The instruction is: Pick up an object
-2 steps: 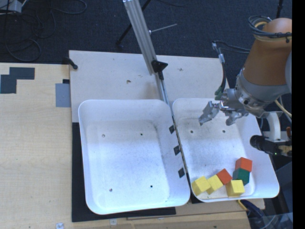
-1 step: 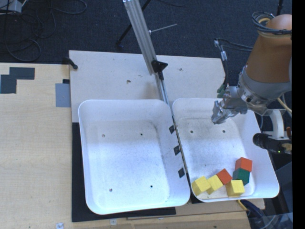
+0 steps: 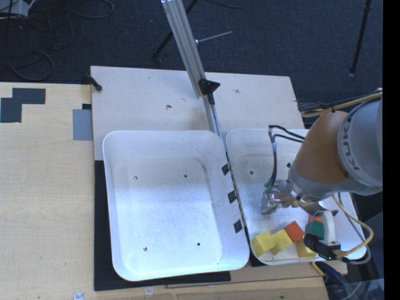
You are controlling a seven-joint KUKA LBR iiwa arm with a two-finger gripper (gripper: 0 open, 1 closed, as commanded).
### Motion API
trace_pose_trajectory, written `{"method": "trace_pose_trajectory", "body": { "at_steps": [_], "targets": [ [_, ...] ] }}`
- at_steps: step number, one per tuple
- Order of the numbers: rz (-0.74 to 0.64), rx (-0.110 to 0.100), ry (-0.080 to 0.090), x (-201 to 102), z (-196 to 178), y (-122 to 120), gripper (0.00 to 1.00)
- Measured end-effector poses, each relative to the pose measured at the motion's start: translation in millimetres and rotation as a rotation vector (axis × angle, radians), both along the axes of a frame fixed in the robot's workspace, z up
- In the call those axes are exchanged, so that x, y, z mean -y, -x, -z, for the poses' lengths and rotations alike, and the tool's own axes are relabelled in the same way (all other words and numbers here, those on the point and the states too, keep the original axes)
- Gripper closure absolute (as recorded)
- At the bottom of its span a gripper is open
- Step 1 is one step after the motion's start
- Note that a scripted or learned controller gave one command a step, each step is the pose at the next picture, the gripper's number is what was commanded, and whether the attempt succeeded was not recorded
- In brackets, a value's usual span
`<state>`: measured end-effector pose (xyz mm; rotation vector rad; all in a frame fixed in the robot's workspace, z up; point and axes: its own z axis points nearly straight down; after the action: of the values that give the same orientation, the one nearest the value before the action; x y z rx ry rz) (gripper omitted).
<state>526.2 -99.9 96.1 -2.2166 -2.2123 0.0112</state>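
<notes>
On the left of the table (image 3: 44, 186) lies bare pale wood with a few grey patches. Next comes the left bin (image 3: 164, 261), a shallow white tray with rounded corners and a few dark specks on its floor. A slanted metal rail (image 3: 187, 49) runs down from the top to the seam between the two bins. The right bin (image 3: 250, 144) holds the objects, all gathered in its near corner: a yellow block (image 3: 265, 242) closest to the divider, an orange-red block (image 3: 294, 232) just beside it on the right, a second yellow piece (image 3: 305, 250) near the front rim, and a green block (image 3: 315, 229) farther right, partly hidden by cabling. The gripper (image 3: 275, 201) hangs over the right bin's floor, just above and left of the orange-red block, below the arm's (image 3: 340, 149) orange band. Whether the jaws are wide or narrow cannot be told; no block is seen between them.
</notes>
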Motion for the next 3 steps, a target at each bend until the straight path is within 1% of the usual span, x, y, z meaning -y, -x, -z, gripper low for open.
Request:
{"method": "trace_pose_trajectory", "body": {
  "at_steps": [1,2,3],
  "targets": [
    [-0.003,0.014,0.004,56,5,-98,1.00],
    [0.001,0.013,0.002,64,3,-31,1.00],
    [-0.001,0.018,0.004,43,3,30,1.00]
  ]
}}
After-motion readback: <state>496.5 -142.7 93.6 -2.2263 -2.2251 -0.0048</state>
